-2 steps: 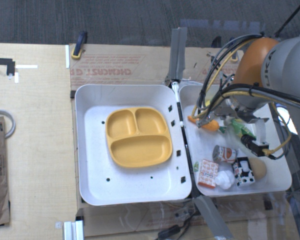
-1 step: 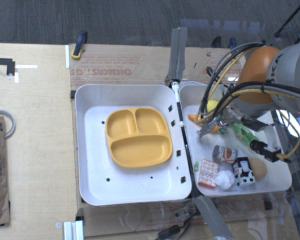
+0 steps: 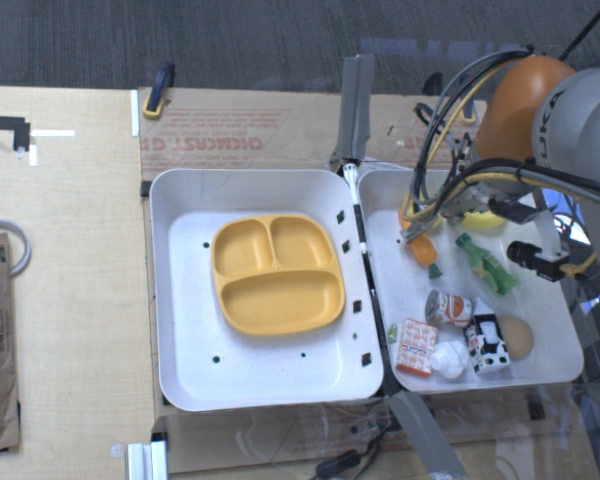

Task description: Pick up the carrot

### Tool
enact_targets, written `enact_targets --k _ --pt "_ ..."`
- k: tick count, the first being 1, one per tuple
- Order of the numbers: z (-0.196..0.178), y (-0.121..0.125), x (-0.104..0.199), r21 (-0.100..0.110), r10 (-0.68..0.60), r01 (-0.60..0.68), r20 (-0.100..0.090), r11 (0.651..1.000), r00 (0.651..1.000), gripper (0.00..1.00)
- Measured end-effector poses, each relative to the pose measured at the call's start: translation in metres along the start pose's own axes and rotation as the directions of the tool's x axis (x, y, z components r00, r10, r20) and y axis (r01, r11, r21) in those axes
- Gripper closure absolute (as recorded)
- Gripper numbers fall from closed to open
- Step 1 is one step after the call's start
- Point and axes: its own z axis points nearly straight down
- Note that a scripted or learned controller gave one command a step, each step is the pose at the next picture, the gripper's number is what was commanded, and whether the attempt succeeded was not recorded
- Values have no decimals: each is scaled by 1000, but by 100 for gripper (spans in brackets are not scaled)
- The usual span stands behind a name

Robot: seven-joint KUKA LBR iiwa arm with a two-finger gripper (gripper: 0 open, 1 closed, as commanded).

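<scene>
My gripper [image 3: 417, 230] hangs right over the carrot [image 3: 423, 250] in the right bin [image 3: 570, 353]; honestly can't tell if my fingers are apart or together.

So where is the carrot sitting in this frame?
The carrot lies in the right bin, near its upper-left corner, just under the arm's cables, with the green bottle to its right and the small can below it.

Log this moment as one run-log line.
arm: over right bin | gripper: at the carrot, grasp not confirmed | carrot: lying in right bin | left bin: yellow divided plate
</scene>
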Motion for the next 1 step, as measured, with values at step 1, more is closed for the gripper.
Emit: enact_targets --k 1 --pt "-10 0 -1 -1 -2 2 3 1000 1000 100"
